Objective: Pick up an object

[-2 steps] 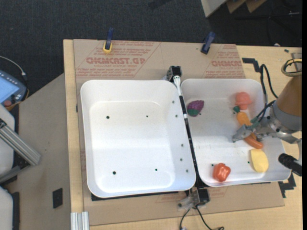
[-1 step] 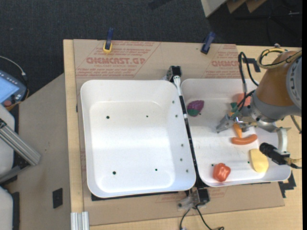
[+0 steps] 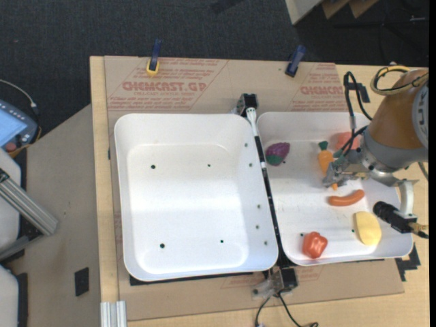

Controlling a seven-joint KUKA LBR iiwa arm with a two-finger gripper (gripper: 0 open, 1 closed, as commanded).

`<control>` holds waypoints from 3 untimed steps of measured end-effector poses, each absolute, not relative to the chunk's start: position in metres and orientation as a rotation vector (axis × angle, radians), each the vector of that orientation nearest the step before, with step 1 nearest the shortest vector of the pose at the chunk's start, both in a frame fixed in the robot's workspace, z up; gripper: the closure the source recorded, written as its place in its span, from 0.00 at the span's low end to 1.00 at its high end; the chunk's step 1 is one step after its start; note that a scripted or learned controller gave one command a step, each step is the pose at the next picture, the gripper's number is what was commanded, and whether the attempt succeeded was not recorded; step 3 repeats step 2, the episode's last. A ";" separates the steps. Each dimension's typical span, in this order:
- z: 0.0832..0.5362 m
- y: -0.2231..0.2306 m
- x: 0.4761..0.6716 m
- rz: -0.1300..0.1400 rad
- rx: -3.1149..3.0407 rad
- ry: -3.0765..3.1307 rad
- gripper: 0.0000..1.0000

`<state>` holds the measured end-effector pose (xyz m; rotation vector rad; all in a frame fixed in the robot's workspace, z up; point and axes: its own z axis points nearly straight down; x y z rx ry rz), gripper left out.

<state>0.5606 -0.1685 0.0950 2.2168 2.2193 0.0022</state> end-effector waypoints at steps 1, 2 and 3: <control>0.191 -0.045 0.583 0.017 2.202 2.232 1.00; 0.185 0.022 0.564 -0.002 2.219 2.228 1.00; 0.185 0.022 0.564 -0.002 2.219 2.228 1.00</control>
